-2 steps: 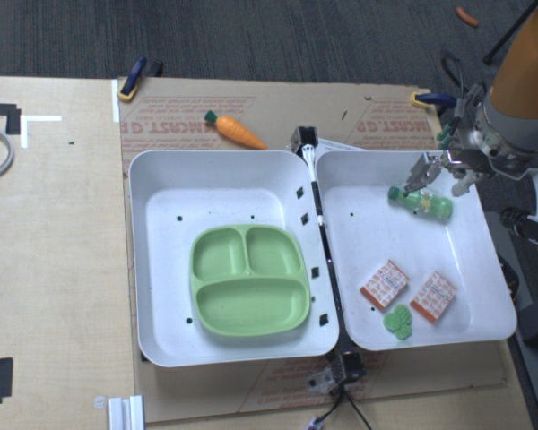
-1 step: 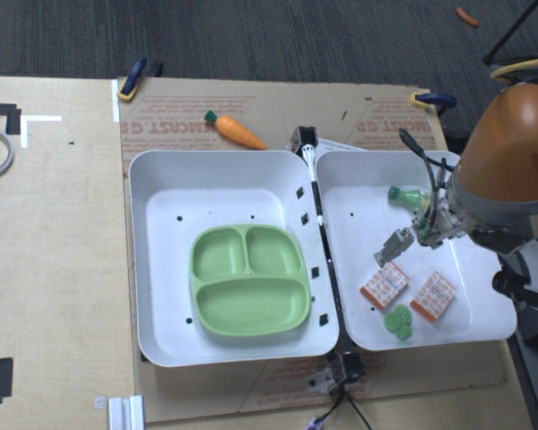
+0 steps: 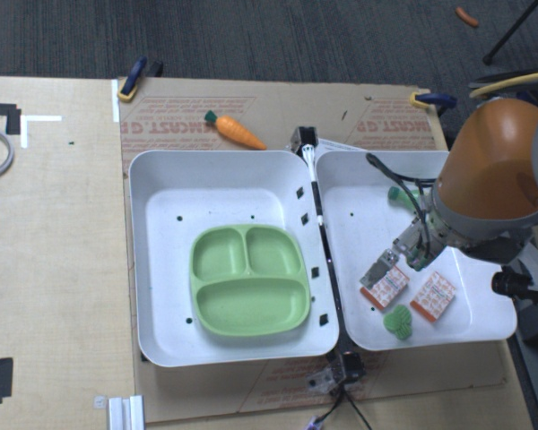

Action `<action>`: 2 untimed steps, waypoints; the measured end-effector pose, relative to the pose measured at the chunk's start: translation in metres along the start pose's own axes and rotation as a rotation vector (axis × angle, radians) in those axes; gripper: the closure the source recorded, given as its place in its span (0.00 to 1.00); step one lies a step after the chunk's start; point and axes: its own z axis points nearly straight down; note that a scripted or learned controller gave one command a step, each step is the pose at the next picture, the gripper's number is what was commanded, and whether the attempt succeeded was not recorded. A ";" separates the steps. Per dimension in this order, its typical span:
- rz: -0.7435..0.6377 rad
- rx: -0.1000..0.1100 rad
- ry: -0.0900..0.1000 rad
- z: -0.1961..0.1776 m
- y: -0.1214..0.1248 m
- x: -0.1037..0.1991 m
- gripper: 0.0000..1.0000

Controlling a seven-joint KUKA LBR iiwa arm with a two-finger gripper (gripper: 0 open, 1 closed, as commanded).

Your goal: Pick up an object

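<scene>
Approach step, by my reading. Two-finger gripper (image 3: 383,270) low inside the right-hand shallow white bin (image 3: 359,325), tip touching or just over the red-and-white printed packet (image 3: 386,288); grip state cannot be told from this angle. Second similar packet (image 3: 433,296) just right of the first; small green leafy toy (image 3: 397,322) just below it. Next move calls for a confirmed closure on the packet, then a straight lift.

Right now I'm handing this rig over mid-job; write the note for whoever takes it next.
Gripper: low in the right bin, over one red-and-white packet; fingers too small to judge, no hold confirmed.
Also in the right bin: second packet, green broccoli piece.
Left bin: green divided plate.
Toy carrot lies on the cardboard behind the bins.
Done: nothing lifted. Left: grasp and raise one object.
</scene>
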 end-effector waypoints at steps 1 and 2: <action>-0.310 -0.001 -0.001 0.000 0.006 -0.010 0.00; -0.242 0.000 0.000 0.063 -0.003 -0.063 0.00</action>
